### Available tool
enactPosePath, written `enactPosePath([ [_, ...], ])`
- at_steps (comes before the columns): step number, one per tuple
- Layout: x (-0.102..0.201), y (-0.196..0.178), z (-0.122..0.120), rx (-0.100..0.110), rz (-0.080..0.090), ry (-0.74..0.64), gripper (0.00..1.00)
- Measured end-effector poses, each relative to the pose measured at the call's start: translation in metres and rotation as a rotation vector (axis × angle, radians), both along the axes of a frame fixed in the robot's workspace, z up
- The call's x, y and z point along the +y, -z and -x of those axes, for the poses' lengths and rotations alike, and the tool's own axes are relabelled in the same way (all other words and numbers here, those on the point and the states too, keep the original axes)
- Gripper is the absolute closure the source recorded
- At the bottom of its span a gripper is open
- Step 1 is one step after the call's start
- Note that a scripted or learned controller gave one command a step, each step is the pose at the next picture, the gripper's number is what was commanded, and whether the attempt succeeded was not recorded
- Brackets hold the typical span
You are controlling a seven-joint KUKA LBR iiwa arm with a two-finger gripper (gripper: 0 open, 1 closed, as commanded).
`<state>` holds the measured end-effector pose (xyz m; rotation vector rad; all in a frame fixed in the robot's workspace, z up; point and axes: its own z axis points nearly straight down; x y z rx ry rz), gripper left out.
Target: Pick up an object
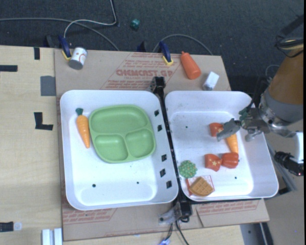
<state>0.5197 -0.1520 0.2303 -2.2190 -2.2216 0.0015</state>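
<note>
Figure: arm lowered into the right-hand bin during a pick attempt. The gripper (229,130) sits low over the bin floor, its dark fingers pointing toward the bin's centre; whether the jaws are apart or together cannot be told at this slant, and nothing is visibly clamped between them.

Nearest the jaws: an orange carrot piece (232,143) lies just below them, and a red tomato-like piece (215,129) just beyond their tips, partly hidden by them. Either could be the intended object. Risk, as a judgement: with two items crowding the tips, closing may catch only an edge or nudge one piece aside, so the lift comes away with nothing.

Further out: a red strawberry-like piece (212,161) and a red block (230,160) lie close together beneath the carrot piece; a sliding carrot could push into them. A broccoli floret (187,168) and a waffle-like piece (201,186) lie well apart, toward the near-left corner.

Open room: the floor ahead of the jaws, toward the divider, is bare. The right bin's rim (265,157) lies close behind the wrist, leaving little margin there.

Farthest: the left bin (71,177) holds a green divided plate (123,133) and a whole carrot (82,128).
</note>
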Motion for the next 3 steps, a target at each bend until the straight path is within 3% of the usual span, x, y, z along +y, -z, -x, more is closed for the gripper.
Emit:
enactPosePath([
  [1,0.018,0.135,0.027,-0.007,0.003,0.003,0.0],
  [2,0.019,0.127,0.028,0.002,-0.001,0.001,1.0],
  [3,0.089,0.046,-0.033,-0.001,0.0,-0.001,1.0],
])
